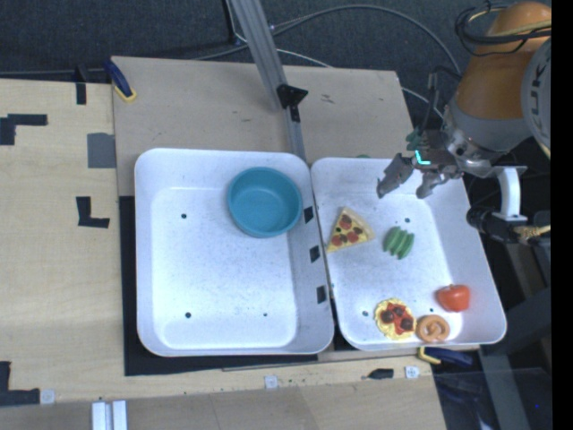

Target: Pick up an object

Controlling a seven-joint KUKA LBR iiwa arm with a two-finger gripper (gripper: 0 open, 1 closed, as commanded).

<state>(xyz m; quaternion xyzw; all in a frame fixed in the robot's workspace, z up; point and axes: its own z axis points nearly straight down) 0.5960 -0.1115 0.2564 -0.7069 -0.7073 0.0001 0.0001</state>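
My gripper (410, 186) hangs over the far part of the right bin (470, 231), its two dark fingers spread apart with nothing between them. Below it in that bin lie a pizza slice (347, 230) near the left wall and a green vegetable piece (399, 242) in the middle. A red piece (454, 297) sits near the right wall. A small round pizza (394, 318) and a tan ring-shaped pastry (433, 329) rest at the near edge. A blue bowl (263, 202) stands in the left bin (179, 267) at its far right.
A slanted metal pole (264, 47) rises from the bench behind the divider between the bins. Cables run across the dark floor at the back. The arm's orange band (501, 70) sits at the upper right.
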